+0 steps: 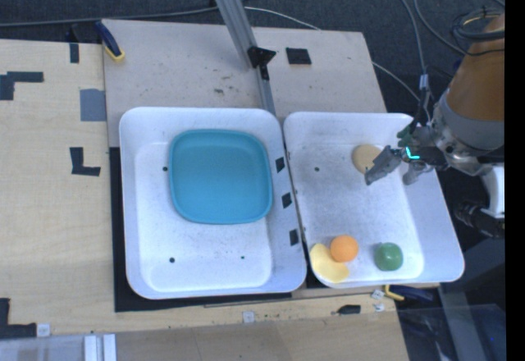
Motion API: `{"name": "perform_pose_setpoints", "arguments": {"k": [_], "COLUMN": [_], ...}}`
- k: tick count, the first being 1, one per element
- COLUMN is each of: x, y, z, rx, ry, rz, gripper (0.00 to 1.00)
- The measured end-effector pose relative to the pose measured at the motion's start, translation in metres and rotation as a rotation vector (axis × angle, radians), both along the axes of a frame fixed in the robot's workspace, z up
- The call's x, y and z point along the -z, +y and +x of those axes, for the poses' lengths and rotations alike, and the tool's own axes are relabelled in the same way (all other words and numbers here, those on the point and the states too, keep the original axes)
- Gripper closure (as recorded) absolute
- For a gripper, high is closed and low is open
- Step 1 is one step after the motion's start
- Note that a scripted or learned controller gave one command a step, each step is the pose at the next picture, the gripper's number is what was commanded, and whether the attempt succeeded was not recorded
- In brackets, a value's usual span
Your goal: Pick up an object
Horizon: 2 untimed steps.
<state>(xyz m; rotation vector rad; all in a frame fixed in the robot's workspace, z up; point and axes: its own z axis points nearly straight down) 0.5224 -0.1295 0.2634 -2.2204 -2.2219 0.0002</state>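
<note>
My gripper (pixel 395 170) hangs over the right bin (pixel 328 187), near its right side, with its two fingers spread open and nothing between them. A tan rounded object (pixel 364 157) lies just left of the left finger, close to touching it. At the bin's front edge sit an orange ball (pixel 344 249), a yellow object (pixel 326 265) partly under the ball, and a green ball (pixel 389 256).
The left bin (pixel 148 253) holds a blue square plate (pixel 220 175). A metal pole (pixel 238 15) slants across the bench behind the bins. Cables loop over the dark floor at the back right. The middle of the right bin is bare.
</note>
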Motion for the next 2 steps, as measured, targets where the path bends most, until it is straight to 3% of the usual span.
{"name": "perform_pose_setpoints", "arguments": {"k": [1,2], "x": [0.0,0.059], "y": [0.0,-0.005], "z": [0.0,-0.006], "rx": [0.0,0.0], "ry": [0.0,0.004], "rz": [0.0,0.0], "gripper": [0.0,0.0]}}
